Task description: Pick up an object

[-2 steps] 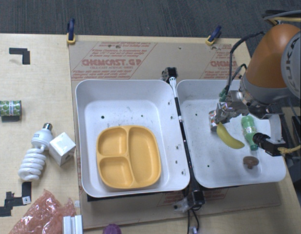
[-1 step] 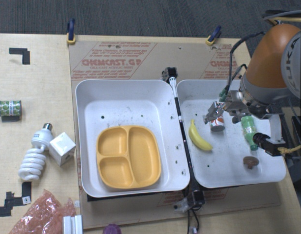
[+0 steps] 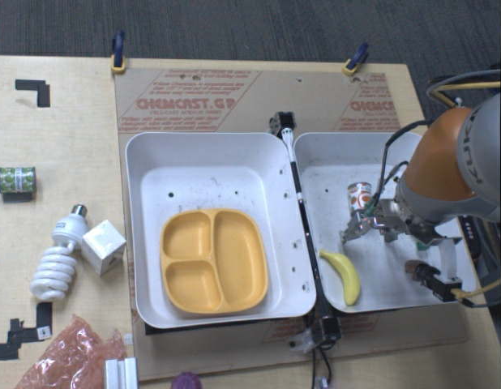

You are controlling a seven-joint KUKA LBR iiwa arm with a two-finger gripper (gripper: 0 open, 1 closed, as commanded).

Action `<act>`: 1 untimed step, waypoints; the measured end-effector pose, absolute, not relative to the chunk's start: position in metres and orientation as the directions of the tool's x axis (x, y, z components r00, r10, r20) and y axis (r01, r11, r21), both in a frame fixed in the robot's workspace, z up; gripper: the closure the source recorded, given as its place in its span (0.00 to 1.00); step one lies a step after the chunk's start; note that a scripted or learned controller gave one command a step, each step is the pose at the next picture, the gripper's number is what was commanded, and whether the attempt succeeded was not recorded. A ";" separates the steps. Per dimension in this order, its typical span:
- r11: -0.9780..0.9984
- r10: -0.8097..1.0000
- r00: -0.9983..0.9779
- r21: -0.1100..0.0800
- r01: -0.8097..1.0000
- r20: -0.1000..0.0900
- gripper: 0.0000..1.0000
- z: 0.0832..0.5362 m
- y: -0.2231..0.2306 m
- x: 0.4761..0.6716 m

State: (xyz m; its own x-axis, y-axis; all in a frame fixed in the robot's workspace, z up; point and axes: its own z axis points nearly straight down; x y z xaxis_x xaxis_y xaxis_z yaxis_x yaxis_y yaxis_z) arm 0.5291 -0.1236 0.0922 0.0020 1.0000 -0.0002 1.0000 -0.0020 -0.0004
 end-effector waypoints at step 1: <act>-0.003 1.000 0.003 0.002 1.000 -0.001 1.00 0.102 -0.124 0.530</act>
State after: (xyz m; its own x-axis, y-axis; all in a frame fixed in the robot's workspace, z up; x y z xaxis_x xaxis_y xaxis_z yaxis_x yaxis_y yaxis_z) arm 0.5299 -0.1243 0.1021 0.0031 1.0000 -0.0013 1.0000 -0.0031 0.0019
